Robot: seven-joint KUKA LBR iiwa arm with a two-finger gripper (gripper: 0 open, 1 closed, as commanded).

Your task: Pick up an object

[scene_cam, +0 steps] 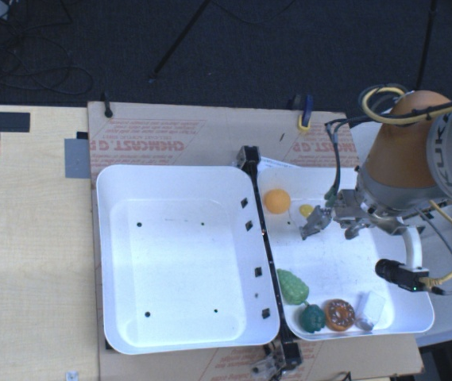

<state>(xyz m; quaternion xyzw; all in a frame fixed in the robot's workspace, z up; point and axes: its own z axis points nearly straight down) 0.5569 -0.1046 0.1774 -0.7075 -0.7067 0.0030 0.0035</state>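
Note:
My gripper (333, 227) hangs over the middle of the right bin (426, 317), open, with nothing between its fingers. One finger (314, 228) points left toward a small yellow piece (306, 210) that lies just beyond its tip. An orange ball (276, 201) rests further left, near the divider. Along the bin's front lie a light green lump (292, 286), a dark teal lump (313, 317), a brown sprinkled donut (338, 314) and a pale white object (371, 308).
The left bin (106, 213) stands beside the right one, separated by a black clamp strip (259, 244). The arm's orange-banded body (404, 149) and cables rise over the right bin's back right. A black part (400, 275) juts out at the right.

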